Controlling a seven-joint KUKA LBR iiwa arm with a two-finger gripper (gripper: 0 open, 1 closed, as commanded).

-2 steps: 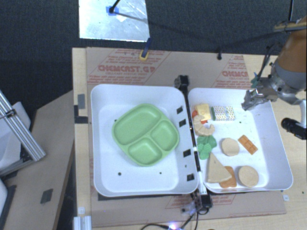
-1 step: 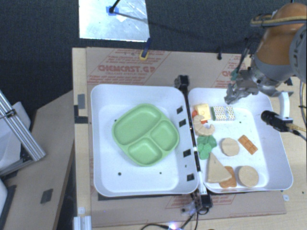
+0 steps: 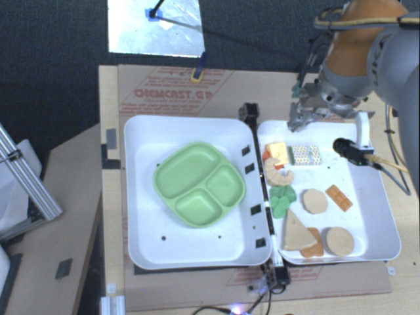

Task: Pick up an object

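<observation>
My gripper (image 3: 296, 123) hangs over the far edge of the right bin (image 3: 377, 195), above and slightly behind its contents. Nothing shows between its fingers. Just below it in the bin lie a yellow block (image 3: 278, 152) and a small checkered piece (image 3: 306, 154). Nearer the front are a pink-and-white round piece (image 3: 278, 172), a green leafy piece (image 3: 282, 199), a tan round disc (image 3: 315, 201), an orange waffle-like bar (image 3: 339, 197), a tan wedge (image 3: 296, 232) and another round disc (image 3: 340, 241).
The left bin (image 3: 141, 176) holds a green divided plate (image 3: 199, 184). A black divider with clips (image 3: 257, 176) runs between the bins. A shiny sheet (image 3: 156, 18) lies behind the bench.
</observation>
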